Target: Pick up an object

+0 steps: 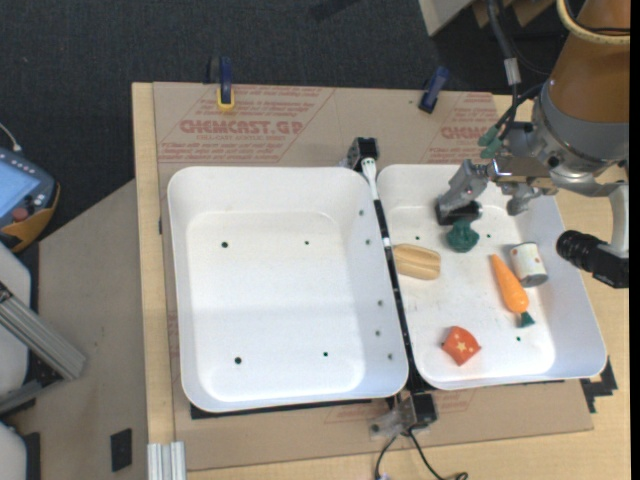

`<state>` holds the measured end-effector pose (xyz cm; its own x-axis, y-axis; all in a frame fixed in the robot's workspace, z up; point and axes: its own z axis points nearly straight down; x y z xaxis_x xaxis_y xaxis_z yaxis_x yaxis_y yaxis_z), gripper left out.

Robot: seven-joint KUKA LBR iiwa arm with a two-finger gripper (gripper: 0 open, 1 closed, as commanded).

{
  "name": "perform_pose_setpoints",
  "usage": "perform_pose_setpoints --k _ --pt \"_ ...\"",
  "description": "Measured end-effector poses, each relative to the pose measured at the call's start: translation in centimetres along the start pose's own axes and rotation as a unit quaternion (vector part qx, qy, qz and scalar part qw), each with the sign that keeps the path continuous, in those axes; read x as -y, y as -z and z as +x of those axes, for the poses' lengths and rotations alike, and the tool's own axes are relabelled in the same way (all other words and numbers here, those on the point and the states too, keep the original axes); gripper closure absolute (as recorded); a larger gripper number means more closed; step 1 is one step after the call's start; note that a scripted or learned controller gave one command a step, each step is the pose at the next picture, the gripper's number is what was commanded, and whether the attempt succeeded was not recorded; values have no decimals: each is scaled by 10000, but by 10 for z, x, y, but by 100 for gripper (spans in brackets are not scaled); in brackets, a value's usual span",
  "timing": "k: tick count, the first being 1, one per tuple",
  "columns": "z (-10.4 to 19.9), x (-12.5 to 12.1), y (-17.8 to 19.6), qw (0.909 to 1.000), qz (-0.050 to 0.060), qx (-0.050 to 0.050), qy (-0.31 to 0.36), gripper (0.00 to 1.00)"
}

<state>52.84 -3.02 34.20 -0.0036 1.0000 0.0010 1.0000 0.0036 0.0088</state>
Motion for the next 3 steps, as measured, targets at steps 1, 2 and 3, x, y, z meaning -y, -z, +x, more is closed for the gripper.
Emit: perform_pose_setpoints --k 1,2,3 --pt "96 44 83 10000 -8 -15 41 0" --pt "91 42 88 10000 22 7 -12 100" --pt "119 36 69 10000 66 6 -3 100"
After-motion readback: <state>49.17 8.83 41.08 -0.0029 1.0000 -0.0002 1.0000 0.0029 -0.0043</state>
